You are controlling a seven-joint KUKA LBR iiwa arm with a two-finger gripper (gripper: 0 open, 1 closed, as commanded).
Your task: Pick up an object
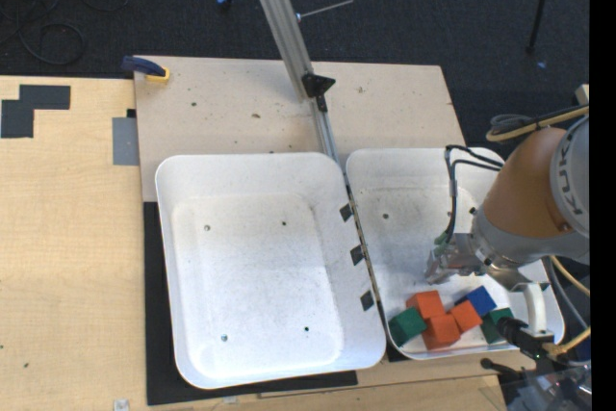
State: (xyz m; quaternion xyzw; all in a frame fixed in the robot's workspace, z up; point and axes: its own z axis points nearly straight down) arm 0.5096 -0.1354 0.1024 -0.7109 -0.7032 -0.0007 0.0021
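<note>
At the near edge of the right bin [404, 178] we find a tight cluster of blocks in its front corner. A green block [408, 325] lies nearest the divider between the bins. An orange block [426, 304] touches it on the far side, a second orange block [443, 331] sits just to its right at the near rim, and a third orange block [466, 316] lies beside that. A blue block [481, 299] rests against the third orange block, and a dark green block [497, 322] lies at the right of the cluster.

Just beyond the cluster we locate the gripper [445, 263], lowered into the right bin and carried by the arm [529, 197] reaching in from the right. The blocks lie on the near side of the gripper and slightly to its right; the first orange block is the closest, near the gripper tip but apart from it. We cannot tell whether the pincer is released or clenched, and no block is seen in it.

To the left, the left bin [250, 265] sits side by side with the right one. Farther back, an aluminium rail [284, 19] slants across the wooden bench [241, 106].
</note>
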